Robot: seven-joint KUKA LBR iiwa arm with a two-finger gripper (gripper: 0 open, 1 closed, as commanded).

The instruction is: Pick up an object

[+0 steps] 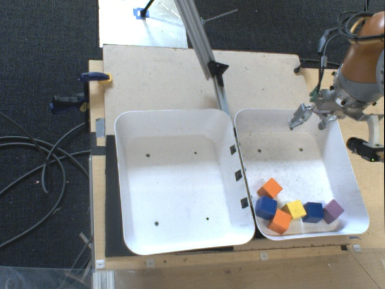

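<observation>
Six small blocks sit clustered in the near corner of the right bin [337, 155]: an orange block [271, 188] toward the divider, a dark blue block [266, 208] just below it, a second orange block [280, 221] touching that one, a yellow block [296, 209], another blue block [313, 212] and a purple block [332, 211] nearest the right wall. Left bin [174, 131] sits beside it on the table [156, 77]. Arm [361, 59] reaches in from the right; its hand [310, 116] hangs over the far right part of the right bin, well apart from the blocks. Fingers look slightly parted with nothing between them. A blue clamp [81, 89] grips the table's left edge; black cables [36, 161] lie on the floor beyond.
</observation>
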